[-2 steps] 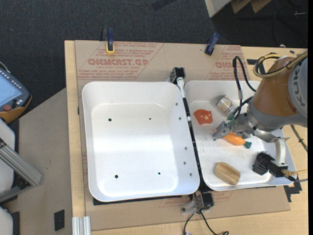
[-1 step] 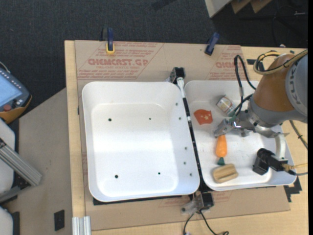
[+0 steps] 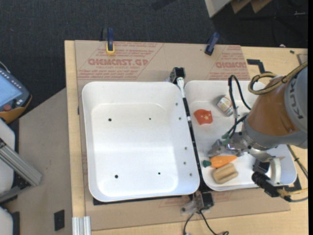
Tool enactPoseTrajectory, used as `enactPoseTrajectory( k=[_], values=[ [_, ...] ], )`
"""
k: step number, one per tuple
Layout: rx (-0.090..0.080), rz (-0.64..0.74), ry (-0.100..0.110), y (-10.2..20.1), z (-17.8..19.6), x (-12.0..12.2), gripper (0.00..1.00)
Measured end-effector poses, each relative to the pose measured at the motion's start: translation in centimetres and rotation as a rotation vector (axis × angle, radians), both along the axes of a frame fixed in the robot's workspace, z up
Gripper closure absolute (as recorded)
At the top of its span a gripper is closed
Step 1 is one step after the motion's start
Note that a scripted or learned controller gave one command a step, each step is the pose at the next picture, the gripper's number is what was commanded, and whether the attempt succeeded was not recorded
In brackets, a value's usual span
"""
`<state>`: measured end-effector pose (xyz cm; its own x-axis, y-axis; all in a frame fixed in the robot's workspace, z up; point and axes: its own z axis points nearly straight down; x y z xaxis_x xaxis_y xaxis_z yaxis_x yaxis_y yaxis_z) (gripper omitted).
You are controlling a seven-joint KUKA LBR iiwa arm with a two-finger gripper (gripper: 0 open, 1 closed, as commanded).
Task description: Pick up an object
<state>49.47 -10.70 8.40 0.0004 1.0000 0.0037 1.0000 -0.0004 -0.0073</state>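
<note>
We see two shallow white plastic bins on the counter (image 3: 146,53), whose brown board reads "CHEMCAST GP" in red. The left bin (image 3: 98,146) holds nothing. The right bin (image 3: 208,89) holds a red piece (image 3: 203,116), a small silvery can-like item (image 3: 224,105), an orange carrot shape (image 3: 224,160) and a tan block (image 3: 224,174). The jaws (image 3: 221,145) hang just above the carrot; we cannot tell their spread.
</note>
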Motion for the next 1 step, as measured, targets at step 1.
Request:
enactPoseTrajectory(
  k=[1],
  values=[
    [-0.006,0.006,-0.022,1.77,10.76,5.18,0.0]
  ],
)
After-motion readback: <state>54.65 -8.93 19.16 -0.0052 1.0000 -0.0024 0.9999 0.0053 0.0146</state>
